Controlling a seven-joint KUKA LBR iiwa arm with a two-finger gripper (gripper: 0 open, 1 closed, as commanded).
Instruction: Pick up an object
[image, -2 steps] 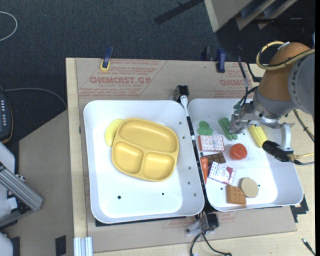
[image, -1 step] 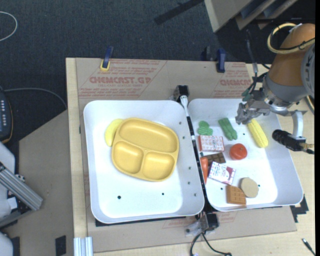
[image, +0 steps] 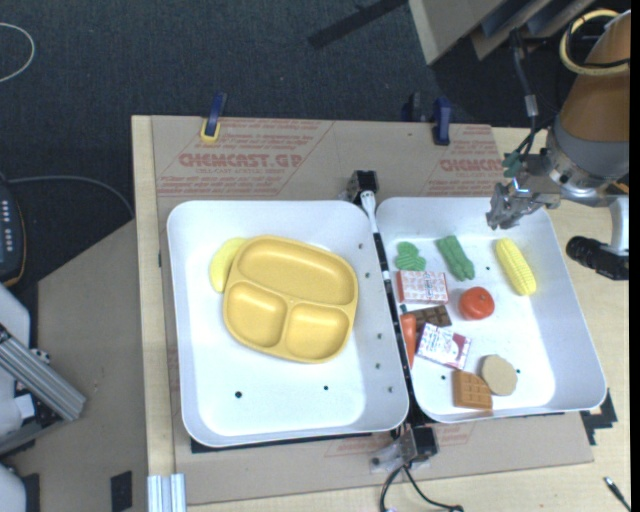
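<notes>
So the arm comes in from the right and its end effector (image: 505, 212) is hanging over the far edge of the right bin (image: 580, 345), just above the top end of the toy corn cob (image: 516, 265). Honestly it's too small and dark to tell how far it's spread, and nothing can be seen caught in it, so no claim that it has anything.

All the pickable stuff is crowded in that right bin: a tomato (image: 477, 302) just beside the corn, a green pickle-looking thing (image: 456, 256) and a leafy green piece (image: 409, 257) toward the far side, a couple of little printed cartons (image: 424, 288), a waffle (image: 472, 390) and a round cookie (image: 499, 375) at the near edge. The left bin (image: 195, 330) carries a big yellow divided plate (image: 288, 298) sitting on top of a banana (image: 222, 262).

Best guess is the corn is the target, since it lies a bit apart from the clutter with free space around it, which makes for an easier drop-in. The grab looks not yet done.
</notes>
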